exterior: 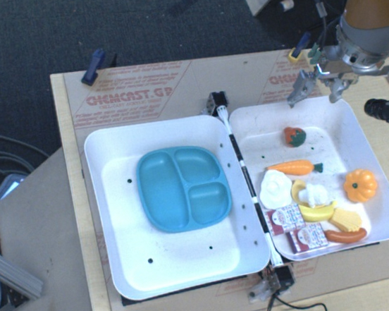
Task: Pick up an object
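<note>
The claw (314, 89) hangs at about one o'clock of the view, over the far rim of the right bin (370, 136), its two fingers spread apart with nothing between them.

Largest on the bench (80, 202) is the left bin (124, 267), at nine o'clock, carrying a blue divided plate (183, 187) lying flat in its middle. The right bin, at three o'clock, holds the toy food. Nearest the claw, alone at the bin's twelve o'clock, lies a small red-and-green piece (293, 136), likely a tomato or strawberry. Below it is an orange carrot (290, 169). At the bin's four o'clock sits an orange pumpkin (360, 185), apart from the rest. The crowded near end, around six o'clock, has a white round piece (276, 189), a yellow banana (313, 208), two small printed cartons (296, 227) and a sausage (346, 236), touching or overlapping.

These all look like light, hollow plastic: stiff, smooth, probably slippery and apt to roll. The red-and-green piece seems the easiest pick, since it stands free; closing across its widest middle should hold it. The carrot would be best taken across its thick part, not the tip
</note>
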